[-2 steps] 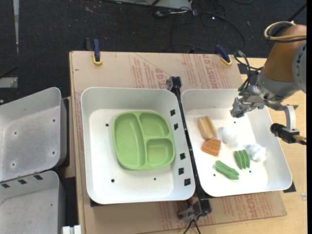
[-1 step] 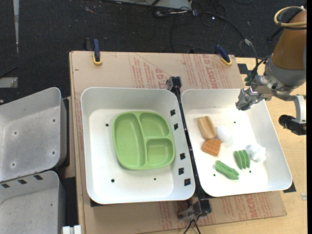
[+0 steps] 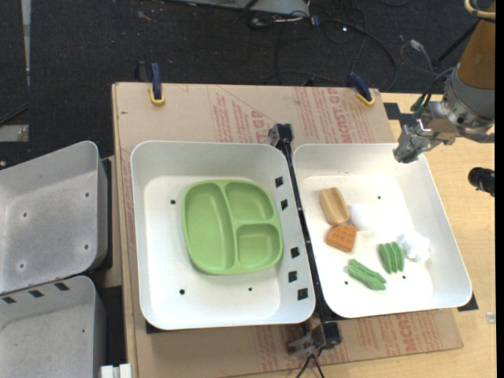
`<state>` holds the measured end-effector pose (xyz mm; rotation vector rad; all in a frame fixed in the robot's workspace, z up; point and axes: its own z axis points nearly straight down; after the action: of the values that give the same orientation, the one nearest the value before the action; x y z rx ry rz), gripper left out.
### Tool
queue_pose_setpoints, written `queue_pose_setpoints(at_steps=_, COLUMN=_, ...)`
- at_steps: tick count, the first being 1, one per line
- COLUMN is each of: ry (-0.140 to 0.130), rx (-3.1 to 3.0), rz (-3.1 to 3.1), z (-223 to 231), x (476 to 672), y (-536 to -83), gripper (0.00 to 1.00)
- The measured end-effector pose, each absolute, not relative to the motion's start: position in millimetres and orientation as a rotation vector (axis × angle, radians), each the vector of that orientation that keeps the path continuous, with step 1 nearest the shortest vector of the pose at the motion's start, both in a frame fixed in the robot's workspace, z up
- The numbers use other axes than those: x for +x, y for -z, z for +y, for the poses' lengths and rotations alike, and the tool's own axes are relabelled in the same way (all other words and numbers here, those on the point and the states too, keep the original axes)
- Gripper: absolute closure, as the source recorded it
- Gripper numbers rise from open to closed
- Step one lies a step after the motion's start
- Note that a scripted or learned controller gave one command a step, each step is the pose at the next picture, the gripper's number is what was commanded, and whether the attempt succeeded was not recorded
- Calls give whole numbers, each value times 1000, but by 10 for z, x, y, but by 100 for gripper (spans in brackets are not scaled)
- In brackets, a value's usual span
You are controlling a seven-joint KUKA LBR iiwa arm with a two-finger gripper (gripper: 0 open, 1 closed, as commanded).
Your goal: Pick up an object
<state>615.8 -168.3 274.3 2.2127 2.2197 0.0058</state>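
The right bin (image 3: 441,211) holds a loose cluster of small things on its smooth white floor. A tan bread-like block (image 3: 334,205) with rounded corners lies nearest the divider, tilted. Just below it, touching or nearly so, sits an orange wedge (image 3: 342,238) with a ridged, waffle-like face. Lower and to the right lie two green pod-shaped pieces: one long bean (image 3: 367,275) set at a slant, and a shorter ribbed bunch (image 3: 391,257) just beside it. A white lumpy piece (image 3: 415,247) rests just beside the bunch, hard to make out against the bin. A pale blurred patch lies right of the tan block; what it is cannot be told.

The gripper (image 3: 409,150) hangs over the bin's far right corner, well apart from all these pieces, with the tan block the closest. It is dark grey metal under a grey wrist and an orange band. Whether it is wide or narrow cannot be told at this angle, and nothing shows between its tips.

The left bin (image 3: 150,211) bears a light green plate (image 3: 233,226), glossy plastic with three compartments and rounded corners, lying flat and slightly turned. Both bins sit on a brown cardboard sheet (image 3: 220,105) held by clamps (image 3: 157,83) at its far edge. Grey-white trays (image 3: 47,203) lie to the left.
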Motion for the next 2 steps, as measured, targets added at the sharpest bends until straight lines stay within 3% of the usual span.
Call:
queue_pose_setpoints(at_steps=1, ry=0, rx=2215, rz=2231, z=-1111, x=5995, y=-2661, gripper=100)
queue_pose_setpoints(at_steps=2, ry=-1, rx=2215, rz=2230, z=-557, x=5975, y=-2694, gripper=100)
